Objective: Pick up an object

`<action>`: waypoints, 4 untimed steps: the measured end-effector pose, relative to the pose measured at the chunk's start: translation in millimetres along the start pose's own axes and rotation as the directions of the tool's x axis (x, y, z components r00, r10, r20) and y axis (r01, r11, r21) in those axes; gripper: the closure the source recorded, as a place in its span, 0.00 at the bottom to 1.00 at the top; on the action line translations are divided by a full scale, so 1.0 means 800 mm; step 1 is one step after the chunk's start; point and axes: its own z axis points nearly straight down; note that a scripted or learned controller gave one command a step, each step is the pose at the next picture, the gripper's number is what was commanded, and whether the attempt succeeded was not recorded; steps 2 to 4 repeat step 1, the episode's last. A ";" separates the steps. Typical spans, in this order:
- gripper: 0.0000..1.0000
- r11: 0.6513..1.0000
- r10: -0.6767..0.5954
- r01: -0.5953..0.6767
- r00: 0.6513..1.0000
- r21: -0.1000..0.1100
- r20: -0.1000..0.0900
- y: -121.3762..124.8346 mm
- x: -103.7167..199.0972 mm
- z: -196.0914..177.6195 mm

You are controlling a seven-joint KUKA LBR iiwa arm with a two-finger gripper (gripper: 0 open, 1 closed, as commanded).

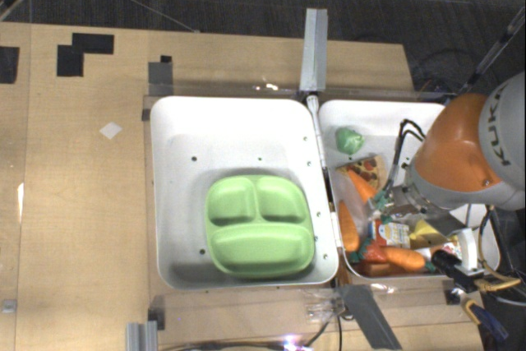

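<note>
Two white bins side by side on the wooden bench. The left bin (177, 144) carries a light green divided plate (260, 224) with three compartments, lying toward its near edge, closer to the near right corner. The right bin (386, 115) carries a heap of small objects along its left wall and near edge: a green rounded item (349, 140) near the far left corner, apart from the rest; an orange carrot-like piece (360, 187) below it; another orange piece (348, 228) against the left wall; an orange carrot (405, 259) at the near edge; a small packet with a printed label (394, 233), text too small to read; a yellow item (427, 233) beside it. The arm (460, 152) reaches over the right bin from the right, orange band on top; white lettering "KU" shows on the grey casing at the frame edge. The gripper (388, 201) sits low over the heap, just above the packet; cannot tell its state, or whether anything is gripped.
</note>
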 end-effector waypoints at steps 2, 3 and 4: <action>1.00 1.000 -0.008 0.008 1.000 0.019 0.002 0.108 0.021 -0.140; 1.00 1.000 -0.008 0.008 1.000 0.019 0.002 0.108 0.021 -0.140; 1.00 1.000 -0.008 0.008 1.000 0.019 0.002 0.108 0.021 -0.140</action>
